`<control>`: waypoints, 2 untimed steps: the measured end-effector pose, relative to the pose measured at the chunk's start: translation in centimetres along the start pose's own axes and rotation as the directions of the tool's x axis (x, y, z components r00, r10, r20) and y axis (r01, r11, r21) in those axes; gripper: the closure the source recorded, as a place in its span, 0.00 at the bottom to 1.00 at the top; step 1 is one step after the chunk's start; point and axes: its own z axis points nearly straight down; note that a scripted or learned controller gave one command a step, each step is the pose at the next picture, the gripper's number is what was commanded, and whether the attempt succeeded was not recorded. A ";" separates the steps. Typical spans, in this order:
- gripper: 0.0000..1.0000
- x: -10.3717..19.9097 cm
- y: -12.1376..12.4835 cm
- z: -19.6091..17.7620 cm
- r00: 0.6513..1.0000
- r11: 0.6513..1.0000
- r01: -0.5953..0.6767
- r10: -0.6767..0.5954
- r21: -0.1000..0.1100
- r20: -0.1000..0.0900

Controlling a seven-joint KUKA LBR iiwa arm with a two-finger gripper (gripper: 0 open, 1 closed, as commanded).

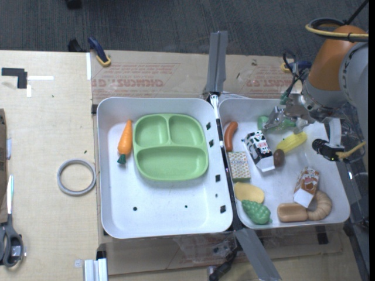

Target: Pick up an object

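- Your gripper sits low over the far part of the right bin, near its back rim; whether it is wide, narrow or holding anything cannot be told, since the wrist and cabling blur together there.
- Nearest you, along the right bin's front edge, a green bumpy toy, a bread roll and a croissant lie close together, the roll and croissant touching, leaving little room at that rim.
- Just behind them you have a yellow potato-like piece and a wrapped packet towards the right wall.
- Mid-bin, a waffle-textured cracker lies against the divider side, with a black-and-white cow-print carton and a small brown item beside it.
- A yellow corn cob lies tilted just below the gripper, and a red sausage runs along the left wall.
- Open floor in this bin is mainly a patch at the centre right, between the corn and the packet.
- In the left bin, a green divided plate fills the far half with a carrot just beside its left edge; the near half is bare white floor.
- On the bench to the left you see a tape ring and scissors at the view's edge.
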 end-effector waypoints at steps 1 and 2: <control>0.00 6.2 0.6 0.0 1.000 1.000 0.019 -0.019 0.006 -0.003; 0.00 8.7 0.6 -8.0 0.988 0.988 0.157 -0.157 -0.007 0.000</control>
